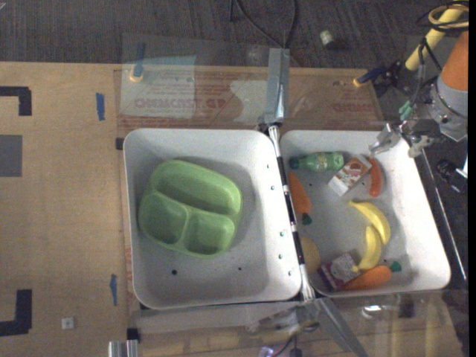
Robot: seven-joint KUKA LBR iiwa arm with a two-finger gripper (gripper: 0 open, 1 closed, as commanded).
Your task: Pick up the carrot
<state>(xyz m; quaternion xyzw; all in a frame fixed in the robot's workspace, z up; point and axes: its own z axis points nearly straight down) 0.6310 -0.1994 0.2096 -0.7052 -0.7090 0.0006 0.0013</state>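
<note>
Carrot (pixel 370 277) lies low in my right bin (pixel 428 222).
Claw (pixel 399 141) hangs over the bin's far corner; whether it's apart, I can't tell.

The right bin (pixel 428 222) is crowded: a carrot (pixel 299 193) lies tight along its left wall, a bottle (pixel 320 161) just above it. Another carrot (pixel 370 277) sits wedged among a banana (pixel 373 229) and a small carton (pixel 339 268) near the front wall. Open floor shows mid-bin, between the left carrot and the banana
</note>
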